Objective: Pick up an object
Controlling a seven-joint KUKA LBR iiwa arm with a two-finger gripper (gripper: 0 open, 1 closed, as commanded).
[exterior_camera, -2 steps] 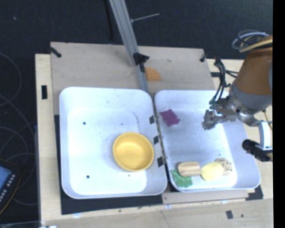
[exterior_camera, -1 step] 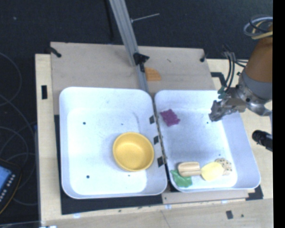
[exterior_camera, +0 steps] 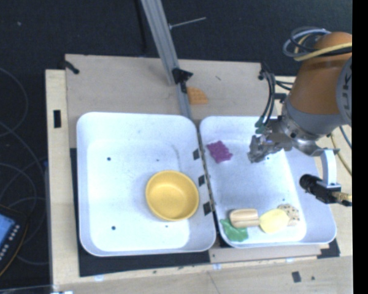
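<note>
Overall, no brand, label or legible writing can be made out on anything in view.
Bench [exterior_camera: 122, 84]: tan board bearing both bins, the landmark for everything below.
Arm [exterior_camera: 322, 84]: grey with an orange band, reaching in from the right side of the bench, bent down over the right bin's far half; cables loop above the wrist.
Left bin [exterior_camera: 110, 139]: shallow, white, on the left half of the bench.
Right bin [exterior_camera: 306, 225]: shallow, white, on the right half of the bench, touching the left bin along the middle.
Metal rail [exterior_camera: 159, 32]: grey strip running from beyond the far edge of the bench down to the seam between the bins.
Yellow bowl [exterior_camera: 172, 195]: upright in the left bin, towards the near side of the bench and close to the seam.
Gripper [exterior_camera: 257, 152]: pointing down over the right bin's far part, just right of the purple piece; whether the jaws are apart or closed I cannot tell.
Purple piece [exterior_camera: 219, 151]: lying on the right bin's floor, far part, near the seam.
Tan block [exterior_camera: 243, 217]: near corner of the right bin, lying flat.
Yellow lump [exterior_camera: 273, 222]: just right of the tan block, touching it.
Green scrap [exterior_camera: 234, 231]: partly under the tan block.
Speckled piece [exterior_camera: 289, 212]: just beside the yellow lump.
</note>
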